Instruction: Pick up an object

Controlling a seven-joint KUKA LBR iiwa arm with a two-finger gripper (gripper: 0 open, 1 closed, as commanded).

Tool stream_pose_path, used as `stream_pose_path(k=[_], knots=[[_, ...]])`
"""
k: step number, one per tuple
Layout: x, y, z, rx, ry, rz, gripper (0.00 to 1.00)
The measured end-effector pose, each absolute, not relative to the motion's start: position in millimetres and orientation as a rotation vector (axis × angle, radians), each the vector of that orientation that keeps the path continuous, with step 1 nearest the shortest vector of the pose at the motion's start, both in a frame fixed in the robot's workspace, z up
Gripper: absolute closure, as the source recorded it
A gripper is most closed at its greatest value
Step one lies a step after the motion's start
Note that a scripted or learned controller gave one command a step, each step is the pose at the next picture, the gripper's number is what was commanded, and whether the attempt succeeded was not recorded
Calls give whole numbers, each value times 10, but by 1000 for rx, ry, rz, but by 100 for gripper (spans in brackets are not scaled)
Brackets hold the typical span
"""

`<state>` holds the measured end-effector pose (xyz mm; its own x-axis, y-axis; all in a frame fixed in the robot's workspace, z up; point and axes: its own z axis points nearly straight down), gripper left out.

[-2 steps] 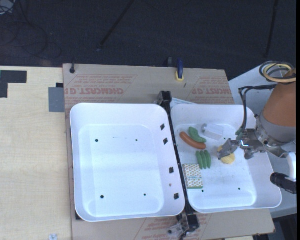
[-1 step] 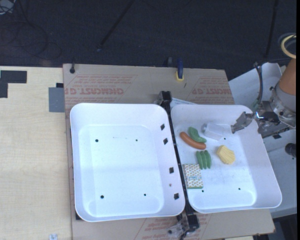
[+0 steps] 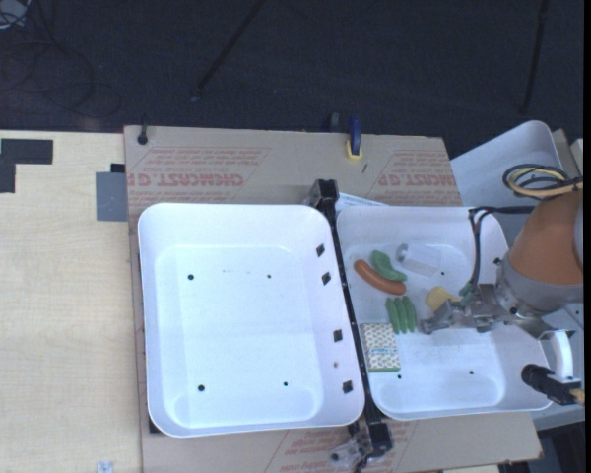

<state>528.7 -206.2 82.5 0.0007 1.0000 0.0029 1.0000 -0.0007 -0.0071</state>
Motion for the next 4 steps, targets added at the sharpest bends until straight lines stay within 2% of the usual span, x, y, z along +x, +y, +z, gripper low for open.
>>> stream_pose_path(k=[1, 2, 3, 4], knots=[[5920, -2071, 2622, -2229, -2238, -13, 0], [6117, -1560, 4106, -2222, -2236, -12, 0], [6346, -323, 2166, -2206, -2224, 6, 0], [5328, -618, 1850, -2218, -2209, 13, 0]])
